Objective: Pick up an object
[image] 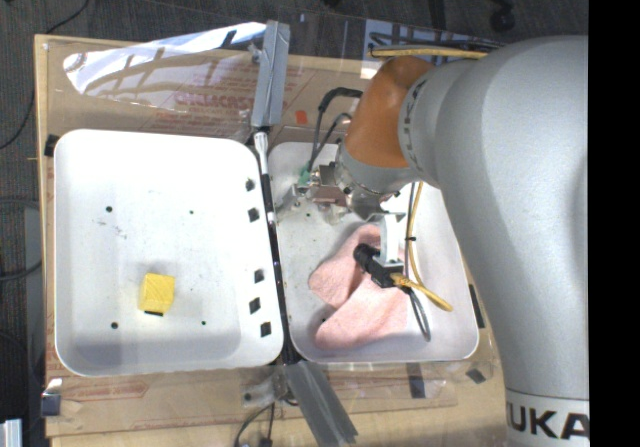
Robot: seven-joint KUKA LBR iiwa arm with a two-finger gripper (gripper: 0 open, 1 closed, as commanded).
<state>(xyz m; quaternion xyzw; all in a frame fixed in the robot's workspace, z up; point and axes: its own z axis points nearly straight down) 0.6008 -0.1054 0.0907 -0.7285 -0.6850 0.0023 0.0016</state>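
Evidently the pink cloth (350, 320), crumpled in the right bin (300, 255), is light, soft and limp; a raised fold suits pinching. The pincer (318, 187) hovers nearby, open or closed unclear.

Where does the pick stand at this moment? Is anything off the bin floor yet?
Done: the arm is over the right bin. In hand: the end effector hangs at that bin's upper end in the view, beside the pink cloth; I cannot see it holding anything. Left: the grasp and the lift. The cloth lies on the bin floor, and the yellow block sits untouched in the left bin.
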